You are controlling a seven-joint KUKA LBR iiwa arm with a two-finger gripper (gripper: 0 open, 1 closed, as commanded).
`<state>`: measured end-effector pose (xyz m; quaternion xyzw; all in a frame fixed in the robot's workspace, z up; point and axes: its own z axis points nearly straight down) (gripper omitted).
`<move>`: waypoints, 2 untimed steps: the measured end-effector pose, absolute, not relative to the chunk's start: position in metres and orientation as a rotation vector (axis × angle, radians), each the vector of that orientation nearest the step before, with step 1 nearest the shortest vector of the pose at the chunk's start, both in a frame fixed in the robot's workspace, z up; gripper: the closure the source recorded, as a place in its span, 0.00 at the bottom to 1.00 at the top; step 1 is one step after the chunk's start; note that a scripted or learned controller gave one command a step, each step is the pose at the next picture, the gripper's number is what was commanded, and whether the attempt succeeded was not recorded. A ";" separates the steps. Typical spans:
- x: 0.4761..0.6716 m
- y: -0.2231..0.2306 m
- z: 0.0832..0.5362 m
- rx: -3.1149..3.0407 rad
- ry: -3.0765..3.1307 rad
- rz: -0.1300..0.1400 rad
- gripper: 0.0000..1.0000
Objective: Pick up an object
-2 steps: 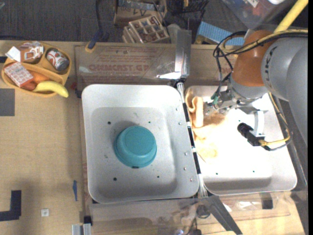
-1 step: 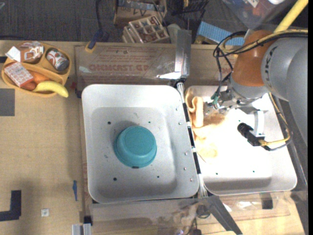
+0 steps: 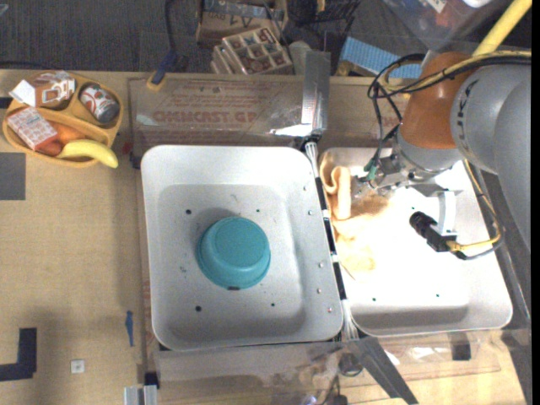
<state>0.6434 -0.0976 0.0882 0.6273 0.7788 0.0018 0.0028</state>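
Although the arm reaches in from the right and hangs low over the right bin, we cannot tell how the tool is set, because the wrist and cabling crowd it and glare off the white floor washes out that corner. It sits just beside a tan, soft-looking object lying against the bin's left wall, the likeliest thing to be picked; we judge the arm placed there to approach it. A second flat tan piece lies nearer the front, possibly part of the same item. The left bin holds a teal bowl, upside down near its middle, well apart from the arm. On the tabletop, a yellow tray of toy food sits at the far left.
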 end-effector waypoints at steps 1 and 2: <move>0.643 -0.098 0.088 1.967 2.442 0.006 0.00; 0.643 -0.098 0.088 1.967 2.442 0.006 0.00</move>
